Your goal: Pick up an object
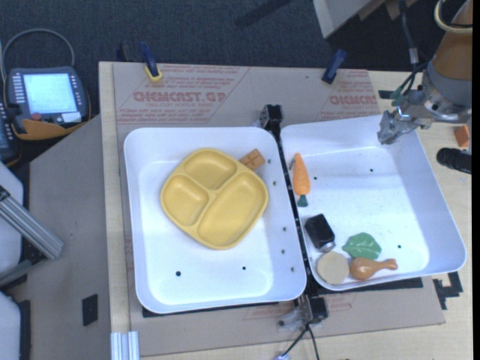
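Occupying the bench are two shallow white bins, side by side. The left bin (150, 276) is being taken up mostly by a yellow divided plate (214, 198), with a small brown block (253, 159) lying just beside the plate's upper right edge, partly tucked under it.

The right bin (435, 223) is being listed with five items. A toy carrot (301, 177) with a green tip is lying lengthwise near the bin's left wall. A small black box (320, 231) is sitting below it, toward the near left corner. A round tan disc (333, 267) is resting at the near edge, touching a toy chicken drumstick (372, 266) on its right. A green leaf-shaped piece (363, 244) is lying just above the drumstick.

The gripper (388, 129) is being held over the far rim of the right bin, well apart from every item; nothing is being gripped, and whether it is open or closed cannot be told.
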`<state>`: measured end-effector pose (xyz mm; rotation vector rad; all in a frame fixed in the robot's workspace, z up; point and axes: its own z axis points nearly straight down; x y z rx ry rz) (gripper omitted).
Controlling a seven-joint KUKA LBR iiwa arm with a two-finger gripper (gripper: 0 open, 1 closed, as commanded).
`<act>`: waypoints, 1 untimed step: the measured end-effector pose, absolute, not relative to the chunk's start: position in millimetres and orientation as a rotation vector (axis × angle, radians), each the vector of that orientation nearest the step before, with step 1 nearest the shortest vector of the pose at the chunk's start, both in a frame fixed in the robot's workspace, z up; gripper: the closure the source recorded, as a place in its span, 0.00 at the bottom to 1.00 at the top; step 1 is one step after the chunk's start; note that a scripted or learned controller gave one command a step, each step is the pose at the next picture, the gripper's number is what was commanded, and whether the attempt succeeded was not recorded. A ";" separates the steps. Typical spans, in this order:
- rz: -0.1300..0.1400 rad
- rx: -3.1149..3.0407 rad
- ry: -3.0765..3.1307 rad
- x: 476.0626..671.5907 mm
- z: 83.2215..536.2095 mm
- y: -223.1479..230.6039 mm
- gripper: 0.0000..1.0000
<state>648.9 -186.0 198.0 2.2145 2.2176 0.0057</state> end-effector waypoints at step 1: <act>0.005 2.215 2.218 650.3 237.0 -186.3 1.00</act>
